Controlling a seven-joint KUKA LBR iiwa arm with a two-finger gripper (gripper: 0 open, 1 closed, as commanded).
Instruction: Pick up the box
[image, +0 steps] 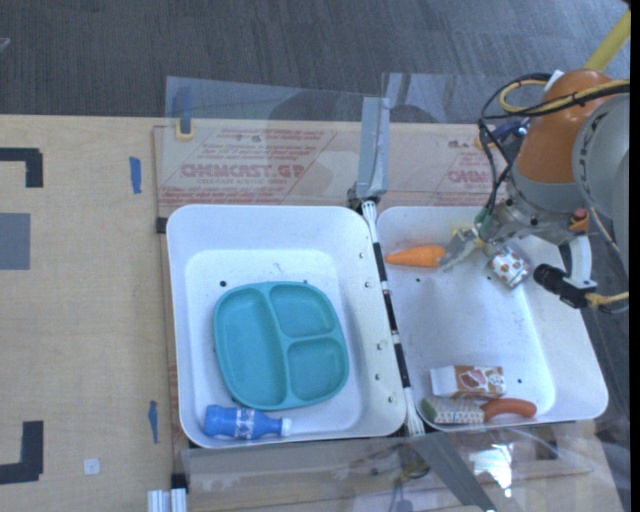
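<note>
The arm (590, 140) reaches in over the far end of the right bin (570, 350), and its gripper (470, 245) hangs low near that bin's far left corner. The metal parts blur together, so whether the fingers are spread or pressed together cannot be told. Just beside the gripper lies a carrot (414, 256); a small white and red object (507, 267) sits on the gripper's other side. The box (468, 380) lies flat near the bin's near edge, well apart from the gripper, with a sausage (508, 408) and a flat packet (455, 412) just beside it. The left bin (190, 300) holds a teal divided plate (281, 343) and a blue bottle (243, 423) lying on its side. Both bins rest on the wooden worktop (80, 330).
</note>
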